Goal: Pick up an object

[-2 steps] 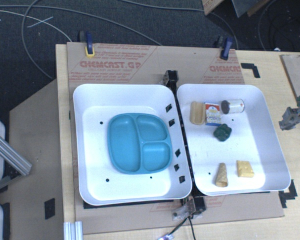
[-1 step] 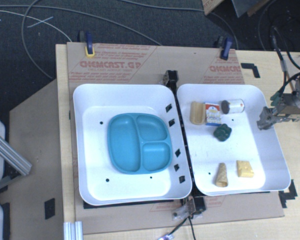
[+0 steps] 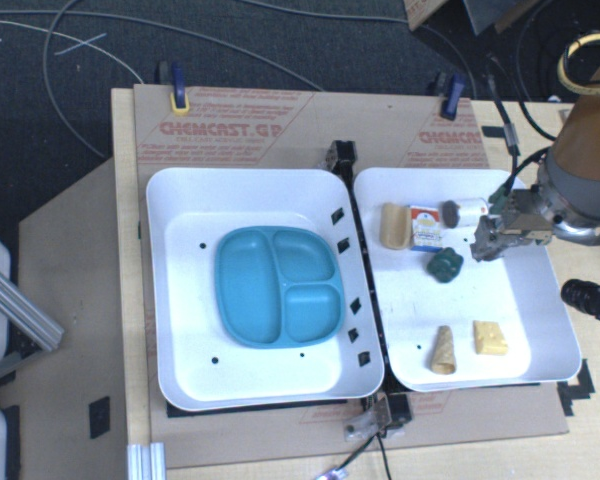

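My gripper (image 3: 488, 240) hangs over the right bin (image 3: 540, 298) near its right wall, with the arm coming in from the right. Just left of it and slightly lower lies a dark green lump (image 3: 444, 265). A white tube with a dark cap (image 3: 461, 211) rests to the gripper's upper left. Further left are a small red, white and blue box (image 3: 426, 228) and a tan roll (image 3: 395, 225). Toward the bin's front lie a tan cone (image 3: 442, 350) and a yellow block (image 3: 490, 337). Nothing shows held in the gripper.
The left bin (image 3: 180, 268) holds a blue divided plate (image 3: 279, 285). A black divider with clips (image 3: 352, 258) runs between the bins. Blue clamps (image 3: 180, 93) (image 3: 452, 96) pin the cardboard at the back. Bare bin floor lies right of the yellow block.
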`<state>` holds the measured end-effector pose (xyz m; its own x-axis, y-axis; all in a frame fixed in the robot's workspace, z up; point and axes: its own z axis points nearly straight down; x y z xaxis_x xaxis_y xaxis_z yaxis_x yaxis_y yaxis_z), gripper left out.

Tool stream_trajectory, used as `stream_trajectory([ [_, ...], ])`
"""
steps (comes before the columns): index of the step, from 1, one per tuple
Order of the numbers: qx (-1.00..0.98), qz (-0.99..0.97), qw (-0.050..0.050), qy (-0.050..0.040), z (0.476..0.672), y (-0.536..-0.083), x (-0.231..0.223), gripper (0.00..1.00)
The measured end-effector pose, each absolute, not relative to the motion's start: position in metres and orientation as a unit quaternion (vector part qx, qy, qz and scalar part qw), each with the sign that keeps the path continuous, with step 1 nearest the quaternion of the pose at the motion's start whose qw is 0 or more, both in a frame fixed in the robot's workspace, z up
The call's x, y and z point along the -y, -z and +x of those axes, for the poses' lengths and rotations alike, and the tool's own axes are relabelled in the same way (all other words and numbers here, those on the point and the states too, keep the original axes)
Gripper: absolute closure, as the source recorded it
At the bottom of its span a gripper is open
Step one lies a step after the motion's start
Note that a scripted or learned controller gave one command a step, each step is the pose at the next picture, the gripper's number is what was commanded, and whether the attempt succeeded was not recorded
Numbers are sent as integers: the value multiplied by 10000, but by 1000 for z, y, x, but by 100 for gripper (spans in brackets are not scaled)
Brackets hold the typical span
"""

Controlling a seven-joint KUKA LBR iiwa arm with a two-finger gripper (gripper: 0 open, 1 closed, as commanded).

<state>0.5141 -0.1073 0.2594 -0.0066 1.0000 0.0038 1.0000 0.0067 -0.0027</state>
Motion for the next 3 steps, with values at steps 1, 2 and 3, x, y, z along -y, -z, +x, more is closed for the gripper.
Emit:
stream_trajectory([
  [1, 7095, -7047, 12, 9, 518, -264, 55, 100],
  [2, 7094, -7048, 27, -1, 514, -248, -2, 100],
  [3, 7093, -7049, 27, -8, 515, -232, -59, 100],
])
